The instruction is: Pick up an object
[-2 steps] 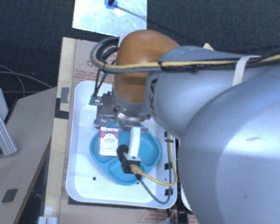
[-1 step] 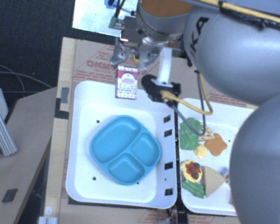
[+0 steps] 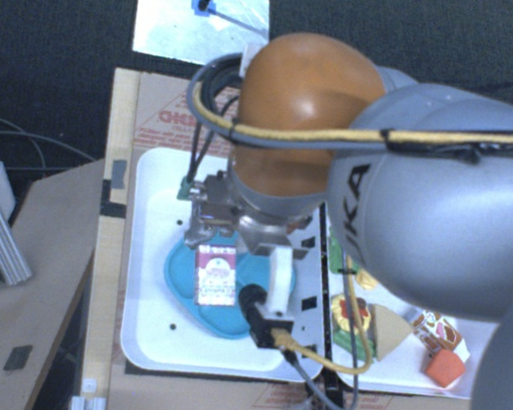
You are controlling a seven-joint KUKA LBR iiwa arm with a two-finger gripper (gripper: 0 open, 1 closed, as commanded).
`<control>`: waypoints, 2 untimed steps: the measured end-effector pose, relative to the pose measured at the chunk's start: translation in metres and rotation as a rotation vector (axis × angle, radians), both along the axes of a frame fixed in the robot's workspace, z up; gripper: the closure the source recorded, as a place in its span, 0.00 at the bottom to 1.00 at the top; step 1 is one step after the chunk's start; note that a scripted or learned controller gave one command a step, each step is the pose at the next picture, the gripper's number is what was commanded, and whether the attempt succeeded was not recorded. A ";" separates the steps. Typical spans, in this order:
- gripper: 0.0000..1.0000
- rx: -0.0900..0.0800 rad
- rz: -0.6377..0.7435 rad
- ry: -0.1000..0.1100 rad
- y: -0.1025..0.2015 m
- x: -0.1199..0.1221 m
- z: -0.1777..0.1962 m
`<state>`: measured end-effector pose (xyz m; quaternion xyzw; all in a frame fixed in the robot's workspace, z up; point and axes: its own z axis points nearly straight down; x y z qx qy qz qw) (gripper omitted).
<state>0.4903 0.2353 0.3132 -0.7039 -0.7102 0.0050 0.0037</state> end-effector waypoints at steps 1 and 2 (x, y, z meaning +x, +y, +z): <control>1.00 -0.004 -0.010 -0.004 -0.004 0.066 -0.161; 1.00 0.004 -0.007 -0.027 -0.043 0.106 -0.214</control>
